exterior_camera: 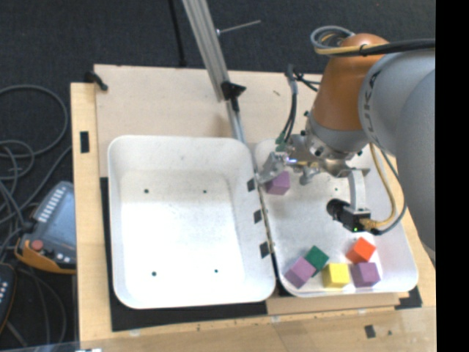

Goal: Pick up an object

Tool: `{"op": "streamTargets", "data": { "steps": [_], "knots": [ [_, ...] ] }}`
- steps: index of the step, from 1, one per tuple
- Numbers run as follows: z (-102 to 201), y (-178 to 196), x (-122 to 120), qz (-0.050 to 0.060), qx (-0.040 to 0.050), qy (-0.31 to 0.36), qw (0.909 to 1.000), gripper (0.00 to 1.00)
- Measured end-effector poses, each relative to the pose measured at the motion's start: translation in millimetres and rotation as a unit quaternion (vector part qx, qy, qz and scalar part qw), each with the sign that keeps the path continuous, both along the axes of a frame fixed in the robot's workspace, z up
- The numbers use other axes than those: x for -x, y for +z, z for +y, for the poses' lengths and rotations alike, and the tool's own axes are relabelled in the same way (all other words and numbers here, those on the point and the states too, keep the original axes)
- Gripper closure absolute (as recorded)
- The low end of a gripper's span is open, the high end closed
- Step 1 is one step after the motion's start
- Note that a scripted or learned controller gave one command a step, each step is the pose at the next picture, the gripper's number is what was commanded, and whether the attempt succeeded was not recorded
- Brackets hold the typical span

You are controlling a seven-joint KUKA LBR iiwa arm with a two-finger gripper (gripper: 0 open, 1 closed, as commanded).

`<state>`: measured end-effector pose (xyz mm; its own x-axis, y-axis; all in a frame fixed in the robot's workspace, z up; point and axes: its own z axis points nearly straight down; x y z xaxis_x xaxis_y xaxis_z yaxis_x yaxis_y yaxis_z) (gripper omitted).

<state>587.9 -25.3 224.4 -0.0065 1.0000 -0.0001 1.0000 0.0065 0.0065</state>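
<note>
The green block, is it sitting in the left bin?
No, the green block lies in the right bin, among the other blocks near its front edge.

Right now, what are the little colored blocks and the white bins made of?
The blocks, like the yellow one and the orange one, look like foam or painted wood: solid matte colors, no shine. I can't tell which. The bins, like the left one, look like hard white plastic: smooth, molded, with rounded corners and a slightly speckled surface.

Metal pole slants up at the far side, cables and a handheld pendant sit left of the wooden worktop.
</note>
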Motion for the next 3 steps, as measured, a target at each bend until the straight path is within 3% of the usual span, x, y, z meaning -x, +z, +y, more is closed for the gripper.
{"op": "streamTargets", "data": {
  "steps": [1,2,3],
  "knots": [
    [-3,-1,3,0.003,0.0011,-0.001,1.0000,0.00],
    [-70,-130,-21,0.003,0.0016,-0.005,1.0000,0.00],
    [-68,-127,-70,0.001,0.0006,-0.001,1.0000,0.00]
  ]
}}
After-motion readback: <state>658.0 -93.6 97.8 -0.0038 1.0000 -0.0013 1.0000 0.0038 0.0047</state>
